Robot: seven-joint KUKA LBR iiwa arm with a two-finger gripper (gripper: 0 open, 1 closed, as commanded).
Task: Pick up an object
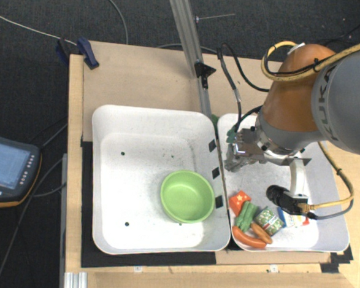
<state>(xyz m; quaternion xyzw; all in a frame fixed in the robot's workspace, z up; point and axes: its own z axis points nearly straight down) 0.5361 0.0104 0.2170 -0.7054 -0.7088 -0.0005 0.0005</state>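
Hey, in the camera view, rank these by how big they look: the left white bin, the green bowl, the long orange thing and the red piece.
Largest to smallest:
left white bin
green bowl
long orange thing
red piece
The last two look close, and the orange thing is partly covered, so their order is unsure.

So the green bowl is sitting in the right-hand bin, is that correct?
No. The camera view shows the green bowl sitting in the left-hand bin, near its front right corner. The right-hand bin holds the small colourful items instead.
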